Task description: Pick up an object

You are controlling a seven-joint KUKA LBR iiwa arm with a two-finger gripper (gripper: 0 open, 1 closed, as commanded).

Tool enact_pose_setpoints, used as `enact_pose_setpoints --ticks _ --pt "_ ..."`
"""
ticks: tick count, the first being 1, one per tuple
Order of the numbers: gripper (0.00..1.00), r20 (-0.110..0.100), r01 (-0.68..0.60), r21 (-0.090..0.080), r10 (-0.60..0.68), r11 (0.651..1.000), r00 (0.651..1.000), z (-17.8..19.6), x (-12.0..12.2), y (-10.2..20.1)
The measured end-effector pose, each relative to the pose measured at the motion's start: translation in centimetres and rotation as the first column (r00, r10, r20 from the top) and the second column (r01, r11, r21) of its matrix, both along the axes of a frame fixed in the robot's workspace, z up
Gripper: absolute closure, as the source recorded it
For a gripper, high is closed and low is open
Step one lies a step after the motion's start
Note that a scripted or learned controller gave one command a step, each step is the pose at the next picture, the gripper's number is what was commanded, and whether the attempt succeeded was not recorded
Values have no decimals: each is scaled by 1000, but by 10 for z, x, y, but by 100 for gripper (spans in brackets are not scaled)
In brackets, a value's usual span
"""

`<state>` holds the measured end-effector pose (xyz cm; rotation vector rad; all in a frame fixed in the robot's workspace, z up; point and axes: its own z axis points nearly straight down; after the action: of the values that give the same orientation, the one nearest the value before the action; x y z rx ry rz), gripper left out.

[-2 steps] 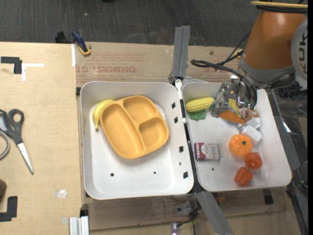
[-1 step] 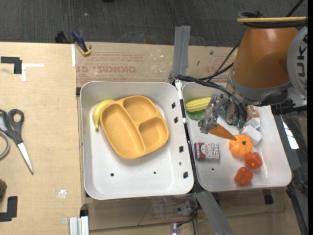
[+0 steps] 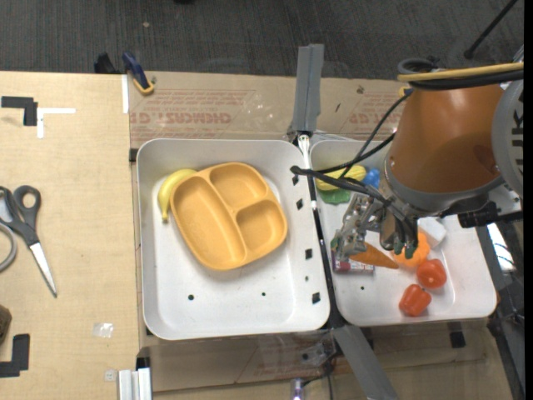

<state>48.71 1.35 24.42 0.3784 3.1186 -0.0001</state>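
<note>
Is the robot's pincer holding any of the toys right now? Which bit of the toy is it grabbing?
It cannot be told. The pincer is down in the right bin, among the toys by the orange carrot, but whether anything sits in its grip is unclear.

In the left bin (image 3: 158, 307) a yellow three-compartment plate (image 3: 229, 215) lies flat and turned at a slant, with a banana (image 3: 169, 188) curved against its upper-left rim. In the right bin (image 3: 466, 298) two red peppers (image 3: 423, 287) sit near the front, an orange carrot-shaped piece (image 3: 376, 258) lies beside them, and green and yellow pieces (image 3: 341, 186) lie at the back.
</note>
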Motion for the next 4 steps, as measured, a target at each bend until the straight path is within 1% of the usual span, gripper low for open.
enact_pose_setpoints --ticks 1,2,3,4 --pt "100 5 -237 -1 237 972 972 29 -7 -27" --pt "100 2 -372 0 372 928 928 -47 49 -108" --pt "100 2 -514 -1 514 858 858 -152 58 -146" --pt "0 3 -514 -1 514 858 858 -152 59 -146"
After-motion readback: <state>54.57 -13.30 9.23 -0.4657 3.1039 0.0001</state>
